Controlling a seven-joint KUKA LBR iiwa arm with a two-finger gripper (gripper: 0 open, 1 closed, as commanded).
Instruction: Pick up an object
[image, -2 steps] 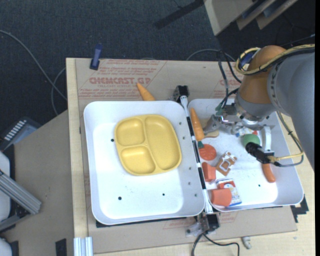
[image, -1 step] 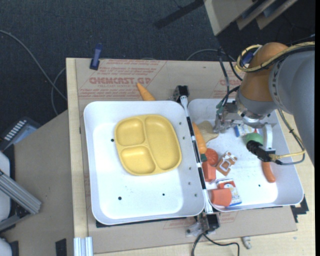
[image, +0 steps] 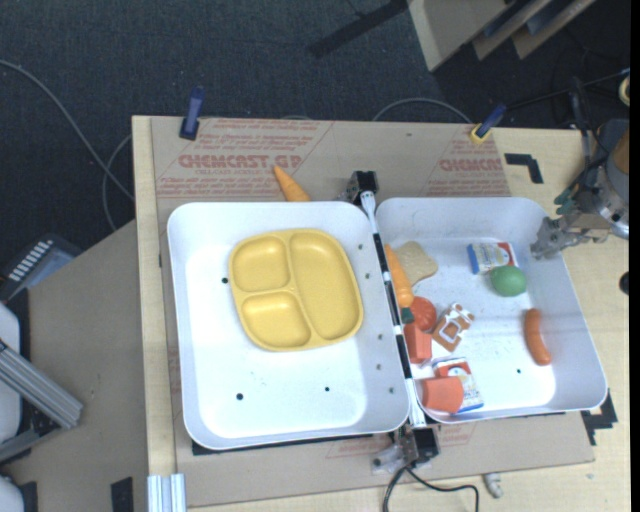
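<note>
Green ball lies in the right bin near a sausage; the gripper hovers at the bin's rim, jaws' state unclear.

Green ball, orange sausage and small cartons lie loose in right bin, beside the yellow-tray bin.

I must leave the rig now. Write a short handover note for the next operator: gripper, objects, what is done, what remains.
Gripper: at the right bin's far right rim, holding nothing visible; finger state unclear.
Right bin: green ball, sausage, carrot, small boxes and red pieces.
Left bin: yellow divided plate.
Behind the bins: another carrot on the board.
Done: nothing picked.
Left: pick one object.
</note>
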